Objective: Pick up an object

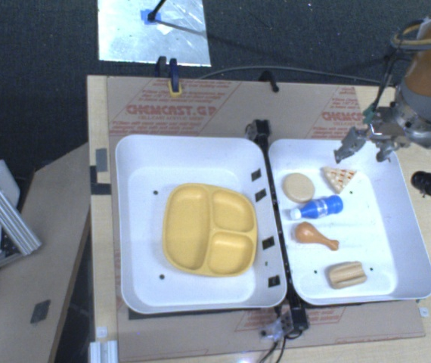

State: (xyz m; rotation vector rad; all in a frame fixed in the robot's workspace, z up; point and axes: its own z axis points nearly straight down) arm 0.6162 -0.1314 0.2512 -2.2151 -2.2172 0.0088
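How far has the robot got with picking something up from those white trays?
Nothing looks picked up yet. The tool hangs open above the right bin's far edge with nothing between its fingers. All five items lie in that bin: the pizza slice, round cookie, blue bottle, drumstick and bread roll. What is left: lowering onto one, closing and lifting. The pizza slice lies nearest.

Grey arm (427, 116), orange band, blk cables, metal wrist.

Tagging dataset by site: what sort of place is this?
Likely a robot lab test bench: two white bins clamped on cardboard, toy food such as a drumstick and a yellow divided plate, arm's hand overhead.
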